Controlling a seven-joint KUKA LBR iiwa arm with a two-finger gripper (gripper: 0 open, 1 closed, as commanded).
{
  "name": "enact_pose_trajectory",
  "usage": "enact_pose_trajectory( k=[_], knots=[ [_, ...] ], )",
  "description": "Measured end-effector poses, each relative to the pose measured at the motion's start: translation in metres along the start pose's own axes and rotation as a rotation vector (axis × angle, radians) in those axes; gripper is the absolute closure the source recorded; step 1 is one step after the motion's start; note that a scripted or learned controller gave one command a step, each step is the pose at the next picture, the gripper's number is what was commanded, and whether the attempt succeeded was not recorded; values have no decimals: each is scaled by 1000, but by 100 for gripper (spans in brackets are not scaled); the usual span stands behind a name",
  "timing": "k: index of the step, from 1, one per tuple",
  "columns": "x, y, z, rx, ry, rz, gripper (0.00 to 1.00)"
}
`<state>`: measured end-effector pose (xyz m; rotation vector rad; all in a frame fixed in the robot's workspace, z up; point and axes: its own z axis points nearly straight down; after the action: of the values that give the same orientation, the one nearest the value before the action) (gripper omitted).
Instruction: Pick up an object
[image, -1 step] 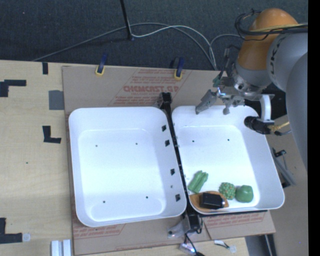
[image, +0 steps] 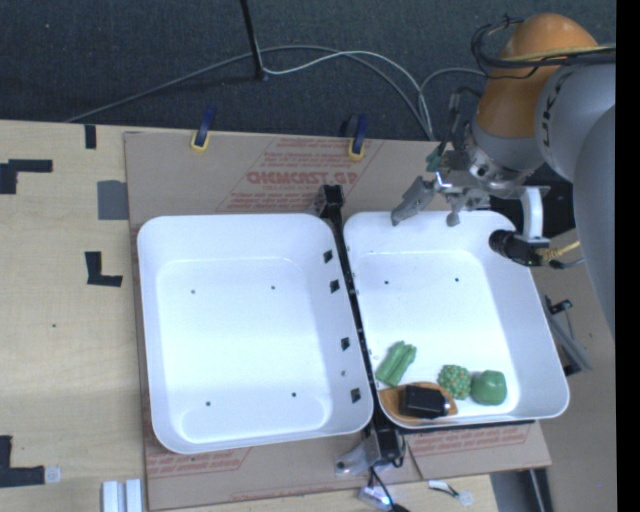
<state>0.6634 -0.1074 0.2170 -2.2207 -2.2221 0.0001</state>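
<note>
Since the toys (image: 440, 385) lie huddled in the right bin's (image: 520, 300) near corner, the hand (image: 432, 205) (spread apart, grasping nothing) hangs over that bin's far rim, well apart from them.

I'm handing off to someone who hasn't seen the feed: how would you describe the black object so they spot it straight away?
Look in the right bin, at the corner nearest the camera, where a few small things cluster. The black object lies on top of an orange piece, left of the green items. It is the one dark thing among them.
</note>
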Motion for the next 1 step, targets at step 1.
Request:
enact_pose_trajectory(
  k=[1],
  knots=[
    [3,2,63,5,0,0,0]
  ],
)
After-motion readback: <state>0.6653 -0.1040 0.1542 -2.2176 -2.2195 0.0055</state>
